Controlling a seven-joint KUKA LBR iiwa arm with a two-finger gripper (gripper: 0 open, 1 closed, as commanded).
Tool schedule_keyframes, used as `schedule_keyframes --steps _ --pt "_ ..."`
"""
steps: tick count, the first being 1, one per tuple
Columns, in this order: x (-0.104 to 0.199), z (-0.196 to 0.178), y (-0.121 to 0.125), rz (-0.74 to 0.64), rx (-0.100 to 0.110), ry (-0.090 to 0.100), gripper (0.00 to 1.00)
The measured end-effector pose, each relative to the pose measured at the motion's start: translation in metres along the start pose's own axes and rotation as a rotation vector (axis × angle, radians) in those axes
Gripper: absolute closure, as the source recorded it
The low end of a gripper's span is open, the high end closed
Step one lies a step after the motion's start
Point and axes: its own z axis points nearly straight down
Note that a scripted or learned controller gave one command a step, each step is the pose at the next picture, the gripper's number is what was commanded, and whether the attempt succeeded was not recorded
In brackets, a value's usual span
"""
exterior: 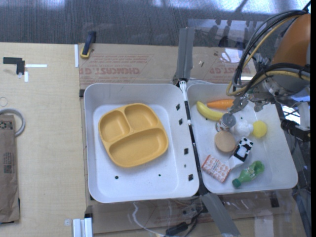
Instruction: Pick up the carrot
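Observation:
The orange carrot [220, 103] lies near the back wall of the right bin [284, 179], its left end touching the far tip of a yellow banana [208, 111]. My gripper [228, 120] hangs just in front of the carrot, a little to its right, over the gap between the banana and a tan disc [225, 141]. The grey arm comes in from the upper right and hides the bin's back right corner. Nothing shows in the gripper's grasp.
Beside the gripper lie a white lump [243, 128] and a yellow ball [259, 128]. Nearer the front are a black-and-white toy [242, 149], a small cracker box [216, 168] and a green bottle [248, 174]. The left bin [94, 147] holds a yellow divided plate [133, 134].

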Motion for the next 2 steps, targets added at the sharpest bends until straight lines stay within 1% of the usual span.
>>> schedule_keyframes --steps 1,2 --pt "0.033 0.052 0.024 -0.051 0.002 0.001 0.0" --pt "-0.026 0.03 0.049 -0.153 -0.002 -0.001 0.0"
